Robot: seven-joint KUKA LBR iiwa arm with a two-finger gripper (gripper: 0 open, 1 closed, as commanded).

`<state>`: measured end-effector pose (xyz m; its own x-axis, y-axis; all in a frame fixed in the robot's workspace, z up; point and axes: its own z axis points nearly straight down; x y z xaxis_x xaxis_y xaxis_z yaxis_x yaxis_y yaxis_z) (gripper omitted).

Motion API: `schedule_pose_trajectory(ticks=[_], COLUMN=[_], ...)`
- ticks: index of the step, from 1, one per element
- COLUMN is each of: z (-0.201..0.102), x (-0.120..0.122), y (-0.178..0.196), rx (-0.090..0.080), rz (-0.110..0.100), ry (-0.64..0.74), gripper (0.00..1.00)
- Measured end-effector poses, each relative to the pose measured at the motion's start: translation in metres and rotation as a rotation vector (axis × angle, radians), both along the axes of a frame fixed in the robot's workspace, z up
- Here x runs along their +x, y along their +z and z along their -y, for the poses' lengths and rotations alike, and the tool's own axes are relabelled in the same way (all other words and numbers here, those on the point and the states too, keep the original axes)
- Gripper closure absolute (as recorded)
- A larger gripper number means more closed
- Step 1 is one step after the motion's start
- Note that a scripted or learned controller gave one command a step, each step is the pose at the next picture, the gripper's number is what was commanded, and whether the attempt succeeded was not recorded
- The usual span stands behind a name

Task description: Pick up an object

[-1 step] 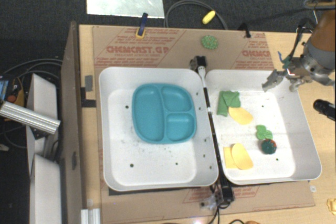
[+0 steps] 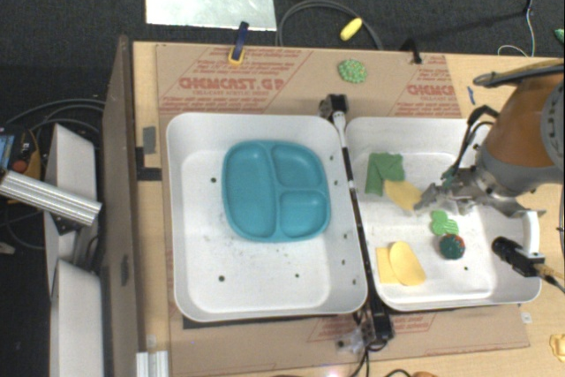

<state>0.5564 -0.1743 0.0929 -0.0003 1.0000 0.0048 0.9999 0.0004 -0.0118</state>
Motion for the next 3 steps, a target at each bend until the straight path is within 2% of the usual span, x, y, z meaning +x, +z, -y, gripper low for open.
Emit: schedule_pose_trajectory(ticks=[1,2,3], z=[-0.014,0.007,0.006], x=[-0.048,-0.071,-0.069], y=[-0.01,-0.009,0.002], rx=[-0.003,-0.005,-0.006], rz=[0.008,0.011,0.015], ry=[0.0,-0.001,0.001], gripper=[0.0,0.0,1.0])
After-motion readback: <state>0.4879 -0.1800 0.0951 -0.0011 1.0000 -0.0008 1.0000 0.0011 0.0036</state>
